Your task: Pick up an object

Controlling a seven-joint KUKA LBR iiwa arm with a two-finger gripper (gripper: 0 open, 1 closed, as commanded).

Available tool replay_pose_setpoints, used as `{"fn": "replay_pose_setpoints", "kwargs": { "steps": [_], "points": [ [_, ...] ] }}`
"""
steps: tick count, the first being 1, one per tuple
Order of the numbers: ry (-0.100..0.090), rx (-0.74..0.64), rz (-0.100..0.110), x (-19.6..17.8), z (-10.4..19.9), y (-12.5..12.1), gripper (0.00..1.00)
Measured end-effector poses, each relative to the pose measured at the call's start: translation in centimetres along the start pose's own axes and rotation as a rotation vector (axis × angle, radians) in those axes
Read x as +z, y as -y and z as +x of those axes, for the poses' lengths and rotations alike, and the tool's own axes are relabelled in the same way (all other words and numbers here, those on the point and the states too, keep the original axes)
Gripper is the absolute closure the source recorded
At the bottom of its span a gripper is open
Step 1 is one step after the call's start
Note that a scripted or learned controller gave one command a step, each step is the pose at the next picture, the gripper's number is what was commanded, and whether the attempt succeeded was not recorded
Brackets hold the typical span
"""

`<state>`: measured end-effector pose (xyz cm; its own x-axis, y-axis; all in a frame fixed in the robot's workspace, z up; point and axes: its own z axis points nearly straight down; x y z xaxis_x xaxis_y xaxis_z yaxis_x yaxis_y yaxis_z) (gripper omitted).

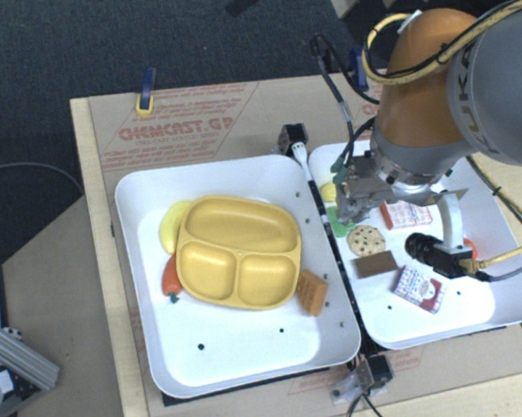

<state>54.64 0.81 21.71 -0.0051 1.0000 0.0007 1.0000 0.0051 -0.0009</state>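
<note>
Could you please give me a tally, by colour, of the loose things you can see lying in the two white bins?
Yellow: 3, the divided tray, a piece behind it, a small piece by the gripper
Orange: 1, carrot-like piece
Brown: 3, cracker, cookie, flat block
Green: 1, piece
Red and white: 2, packets
Total: 10, with more possibly hidden under the arm.

Even overhead light is falling on the table [193, 117], rendering both white bins brightly; the left bin [145, 264] is approaching overexposure along its rim. Soft, short shadows are lying beneath the yellow tray [238, 253] and under the arm [435, 87], whose orange band is showing a mild sheen. The dark floor [34, 51] is staying dim. Focus is holding moderately sharp, with slight graininess and compression softening small details.
</note>
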Motion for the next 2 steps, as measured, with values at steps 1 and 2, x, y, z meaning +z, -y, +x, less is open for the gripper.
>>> {"fn": "replay_pose_setpoints", "kwargs": {
  "steps": [1, 2],
  "points": [
    [0.0, 0.002, -0.004, -1.6, 1.88, 0.22, 1.0],
    [0.001, 0.004, -0.002, -1.34, 2.29, -0.13, 1.0]
  ]
}}
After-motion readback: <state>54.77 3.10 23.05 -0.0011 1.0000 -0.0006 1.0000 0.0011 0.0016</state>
